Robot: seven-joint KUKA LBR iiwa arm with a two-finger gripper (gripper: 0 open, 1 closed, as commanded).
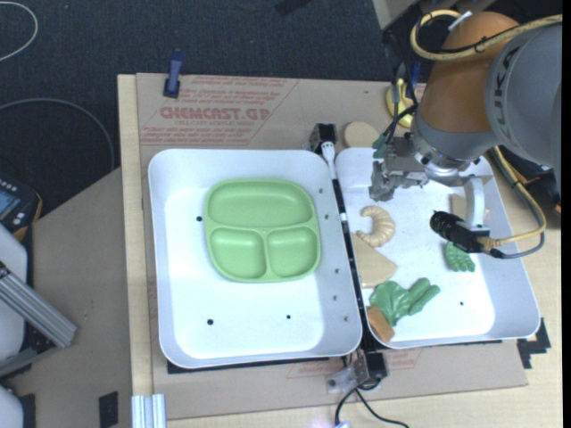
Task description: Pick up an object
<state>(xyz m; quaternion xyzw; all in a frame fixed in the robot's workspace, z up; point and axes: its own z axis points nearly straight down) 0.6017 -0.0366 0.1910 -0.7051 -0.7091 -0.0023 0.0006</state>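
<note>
My gripper (384, 188) hangs over the back left part of the right bin (508, 315), reaching in from the right. Just in front of it, a little apart, lies a tan croissant (378, 226). Nothing shows between the gripper's tips. Nearer the front of the same bin lie a pale tan wedge (375, 270), a green leafy piece (407, 299) and a small green piece (459, 259). A brown-orange piece (381, 328) sits at the bin's front left corner, partly under the leafy piece.
The left bin (178, 310) holds a light green divided plate (263, 230) in its middle. A round beige object (361, 135) lies on the board behind the right bin. A blue clip (173, 74) sits at the board's back left.
</note>
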